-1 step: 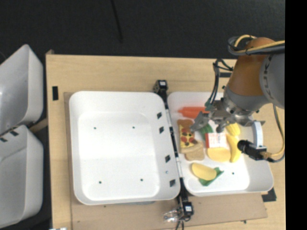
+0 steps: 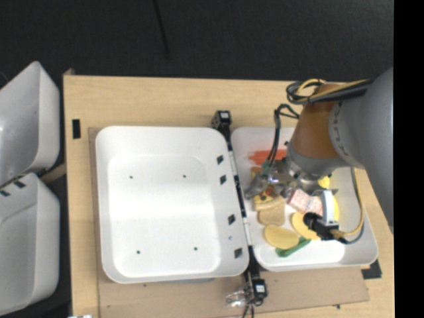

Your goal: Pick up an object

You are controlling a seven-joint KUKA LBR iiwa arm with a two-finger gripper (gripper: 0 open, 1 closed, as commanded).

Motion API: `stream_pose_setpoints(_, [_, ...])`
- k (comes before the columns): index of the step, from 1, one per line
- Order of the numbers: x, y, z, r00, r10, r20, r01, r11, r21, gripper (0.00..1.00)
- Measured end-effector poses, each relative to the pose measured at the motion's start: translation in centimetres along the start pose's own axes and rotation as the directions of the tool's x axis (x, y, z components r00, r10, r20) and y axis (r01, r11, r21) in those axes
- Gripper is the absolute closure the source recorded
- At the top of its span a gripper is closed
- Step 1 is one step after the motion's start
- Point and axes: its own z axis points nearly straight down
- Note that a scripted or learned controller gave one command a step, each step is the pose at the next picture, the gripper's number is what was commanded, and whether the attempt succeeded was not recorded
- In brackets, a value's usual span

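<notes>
the arm point(image 2: 344, 124) comes in from the right of the frame, its orange band point(image 2: 315, 134) above the wrist, and leans down over the right bin point(image 2: 358, 250). the gripper point(image 2: 270, 181) sits low among the pile of small things in the middle of that bin. whether its jaws are open or closed cannot be told, since the wrist and clutter hide them. just below the gripper lies a tan block point(image 2: 270, 212), with a yellow round piece point(image 2: 281, 236) under it and a green strip point(image 2: 295, 247) at the lower edge. an orange-red piece point(image 2: 260, 156) lies toward the bin's upper left. a pink packet point(image 2: 306, 201) and a yellow thing point(image 2: 330, 207) lie to the right. the left bin point(image 2: 106, 177) stands beside it on the bench point(image 2: 83, 98).
</notes>
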Motion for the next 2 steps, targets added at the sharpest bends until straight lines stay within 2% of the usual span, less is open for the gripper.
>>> stream_pose_setpoints(1, [0.1,6.0,0.6,1.0,-0.001,0.002,0.001,1.0,-0.01,0.0])
stream_pose_setpoints(2, [0.0,4.4,0.7,1.0,-0.002,0.004,0.002,1.0,-0.02,0.0])
